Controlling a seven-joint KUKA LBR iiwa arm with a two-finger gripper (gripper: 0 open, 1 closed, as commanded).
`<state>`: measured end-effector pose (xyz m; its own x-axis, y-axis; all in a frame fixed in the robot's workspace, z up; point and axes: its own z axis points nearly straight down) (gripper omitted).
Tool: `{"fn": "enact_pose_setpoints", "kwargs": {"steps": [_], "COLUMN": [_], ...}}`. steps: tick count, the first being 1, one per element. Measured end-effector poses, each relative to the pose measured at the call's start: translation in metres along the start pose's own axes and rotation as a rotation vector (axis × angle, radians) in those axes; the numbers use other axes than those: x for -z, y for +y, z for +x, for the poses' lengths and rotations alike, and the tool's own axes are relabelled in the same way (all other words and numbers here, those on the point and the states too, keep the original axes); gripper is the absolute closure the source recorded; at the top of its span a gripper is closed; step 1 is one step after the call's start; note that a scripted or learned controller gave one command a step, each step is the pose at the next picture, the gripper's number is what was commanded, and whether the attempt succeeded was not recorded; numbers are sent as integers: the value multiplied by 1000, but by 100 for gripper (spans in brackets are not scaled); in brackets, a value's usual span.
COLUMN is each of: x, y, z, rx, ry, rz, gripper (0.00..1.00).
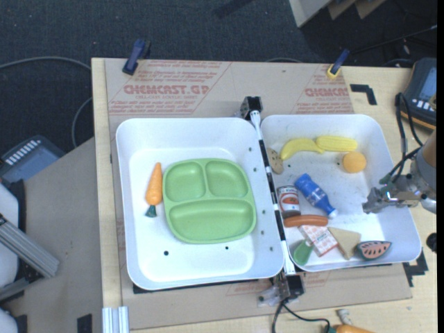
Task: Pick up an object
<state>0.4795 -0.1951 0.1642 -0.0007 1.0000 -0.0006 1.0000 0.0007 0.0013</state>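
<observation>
On the table [111,186], camera view: two white bins side by side.

Left bin [132,144]: green divided plate [208,201] at centre; toy carrot [153,188] just beside the plate's left edge.

Right bin [374,127]: banana [300,148] touching corn cob [337,143] near the far wall; orange ball [354,161] just below the corn; small can [288,200], blue bottle [313,193] and sausage [306,220] near the middle; cheese wedge [345,241] and watermelon slice [373,249] near the front wall.

Gripper [377,201]: low over the right bin's right side, apart from every item. Fingers: spread cannot be told; nothing visible between them.
</observation>
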Motion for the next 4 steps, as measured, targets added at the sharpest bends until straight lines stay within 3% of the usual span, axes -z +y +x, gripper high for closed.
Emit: {"fn": "enact_pose_setpoints", "kwargs": {"steps": [1, 2, 3, 4], "x": [18, 34, 37, 37], "y": [0, 46, 129, 129], "z": [1, 7, 12, 11], "rx": [-1, 0, 1, 0], "ry": [-1, 0, 0, -1], "rz": [-1, -1, 0, 1], "gripper": [100, 100, 100, 0]}}
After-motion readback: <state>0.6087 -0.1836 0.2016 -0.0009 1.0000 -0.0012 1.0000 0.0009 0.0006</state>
